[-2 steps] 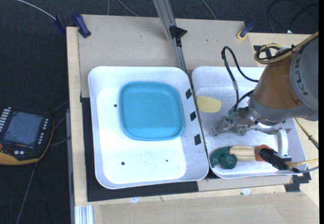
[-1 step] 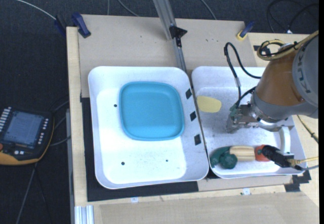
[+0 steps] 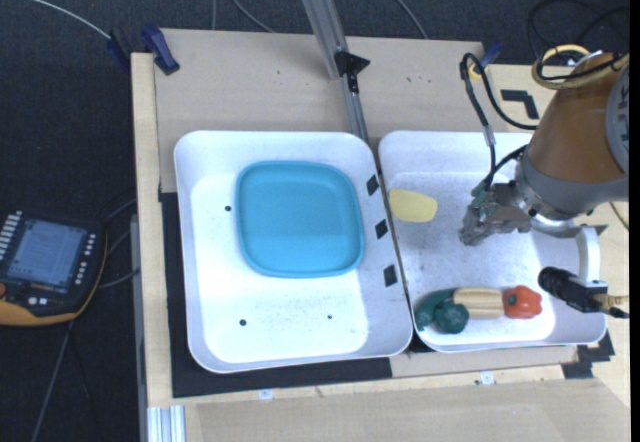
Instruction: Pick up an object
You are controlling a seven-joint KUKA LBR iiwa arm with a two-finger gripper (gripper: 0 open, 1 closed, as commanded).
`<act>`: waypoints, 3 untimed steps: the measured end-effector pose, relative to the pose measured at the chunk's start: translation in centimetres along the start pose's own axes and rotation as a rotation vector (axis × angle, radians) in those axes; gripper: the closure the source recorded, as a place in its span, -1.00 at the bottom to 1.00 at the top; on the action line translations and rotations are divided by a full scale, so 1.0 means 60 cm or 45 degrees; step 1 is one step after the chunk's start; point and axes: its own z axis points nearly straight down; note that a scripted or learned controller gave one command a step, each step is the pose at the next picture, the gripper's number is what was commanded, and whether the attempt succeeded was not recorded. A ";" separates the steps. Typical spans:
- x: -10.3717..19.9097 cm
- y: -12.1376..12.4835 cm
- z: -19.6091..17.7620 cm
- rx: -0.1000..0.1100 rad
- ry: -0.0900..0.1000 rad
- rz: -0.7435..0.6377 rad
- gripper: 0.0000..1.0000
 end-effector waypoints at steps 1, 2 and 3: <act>0.000 0.002 -0.088 0.000 0.000 0.000 1.00; 0.076 0.029 -0.082 0.006 0.002 -0.005 1.00; 0.161 0.058 -0.080 0.006 0.002 -0.005 1.00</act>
